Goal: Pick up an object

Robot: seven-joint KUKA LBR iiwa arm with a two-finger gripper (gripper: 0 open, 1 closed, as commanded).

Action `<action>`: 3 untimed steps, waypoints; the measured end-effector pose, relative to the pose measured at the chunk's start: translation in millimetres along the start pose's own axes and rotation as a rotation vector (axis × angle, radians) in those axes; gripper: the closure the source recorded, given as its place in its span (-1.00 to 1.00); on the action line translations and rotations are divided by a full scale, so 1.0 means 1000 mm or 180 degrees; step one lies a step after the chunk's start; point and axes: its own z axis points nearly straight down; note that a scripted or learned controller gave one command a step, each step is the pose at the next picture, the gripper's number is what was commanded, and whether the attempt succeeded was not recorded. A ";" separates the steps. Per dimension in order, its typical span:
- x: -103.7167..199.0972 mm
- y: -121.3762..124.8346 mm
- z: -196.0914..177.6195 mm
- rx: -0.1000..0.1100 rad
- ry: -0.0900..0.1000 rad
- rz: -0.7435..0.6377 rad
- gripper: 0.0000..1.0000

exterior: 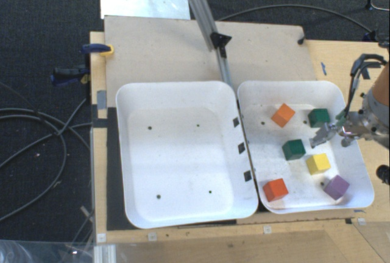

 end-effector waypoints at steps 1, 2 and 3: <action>-0.001 0.042 0.099 -0.0066 -0.0016 -0.0002 -1.00; -0.002 0.043 0.089 -0.0076 -0.0018 -0.0009 1.00; -0.001 0.042 0.091 -0.0067 -0.0012 -0.0009 -1.00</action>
